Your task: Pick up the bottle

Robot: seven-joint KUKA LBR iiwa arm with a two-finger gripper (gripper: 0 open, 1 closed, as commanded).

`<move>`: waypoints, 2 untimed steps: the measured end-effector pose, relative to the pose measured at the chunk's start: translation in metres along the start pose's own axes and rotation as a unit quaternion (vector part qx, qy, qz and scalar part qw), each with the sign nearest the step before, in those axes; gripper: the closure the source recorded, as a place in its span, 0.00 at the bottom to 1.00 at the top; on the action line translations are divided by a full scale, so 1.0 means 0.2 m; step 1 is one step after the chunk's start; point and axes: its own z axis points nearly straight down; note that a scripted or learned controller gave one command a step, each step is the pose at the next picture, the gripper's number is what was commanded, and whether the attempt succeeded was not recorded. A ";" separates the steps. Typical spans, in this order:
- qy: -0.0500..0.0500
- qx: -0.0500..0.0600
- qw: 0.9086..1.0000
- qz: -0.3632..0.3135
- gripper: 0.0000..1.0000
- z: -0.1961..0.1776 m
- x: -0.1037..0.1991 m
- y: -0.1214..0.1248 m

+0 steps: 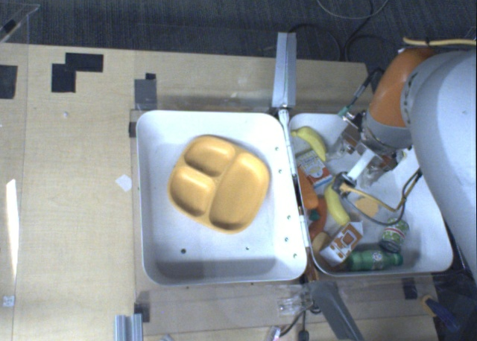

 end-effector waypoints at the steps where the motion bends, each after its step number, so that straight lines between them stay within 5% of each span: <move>1: -0.001 0.000 0.992 0.128 0.00 -0.27 -0.08 0.40; 2: -0.002 0.000 0.998 0.059 0.00 -1.08 -0.25 0.43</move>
